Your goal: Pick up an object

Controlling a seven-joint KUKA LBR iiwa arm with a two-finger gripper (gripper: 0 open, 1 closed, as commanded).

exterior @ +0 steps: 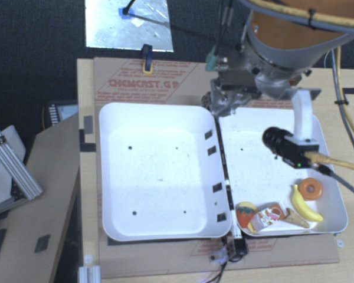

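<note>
My hand point(223, 106) hangs over the far rim where the two bins meet, holding nothing. At this slant I cannot tell whether it is apart or together. Everything worth taking sits well apart from it, crowded into the near corner of the shallow white plastic bin on the view's right point(253, 158). The shallow white plastic bin on the view's left point(159, 170) offers me nothing. My likeliest target is the yellow curved toy banana point(307, 205). Its long axis runs on a diagonal, one tip just beside the orange ring-shaped piece point(310, 188) and the other aimed at the bin's near right corner. Which end is the stem is probably too small to read. The main risk I see is crowding. The ring seems to touch the banana, and a tan cone-shaped piece point(295, 219) lies right under its curve beside a white-and-red packet point(269, 216) and a red-and-orange rounded piece point(246, 214). Closing along the long axis instead of across it would likely squirt the banana out. Coming down off-centre could catch the bin wall or nudge a neighbour instead.
</note>
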